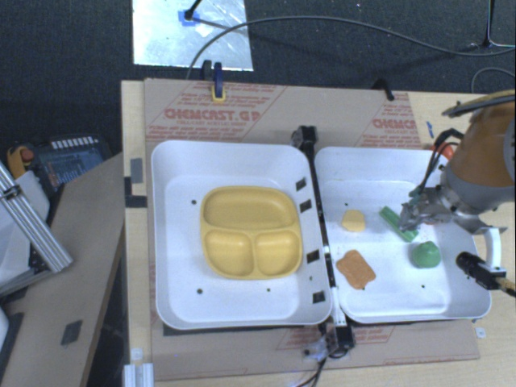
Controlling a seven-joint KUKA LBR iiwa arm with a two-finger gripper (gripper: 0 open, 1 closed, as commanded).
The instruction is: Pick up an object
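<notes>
The arm's tool (415,214) sat low over a green stick-shaped piece (398,222) in the right bin (379,309), its opening impossible to tell; the neighbouring green ball (425,254) could be knocked aside, perhaps.

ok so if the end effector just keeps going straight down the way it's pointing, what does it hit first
Most likely the green stick-shaped piece in the right bin: the end effector sits right over its end. Height above it is unclear from this slanted view.
</notes>
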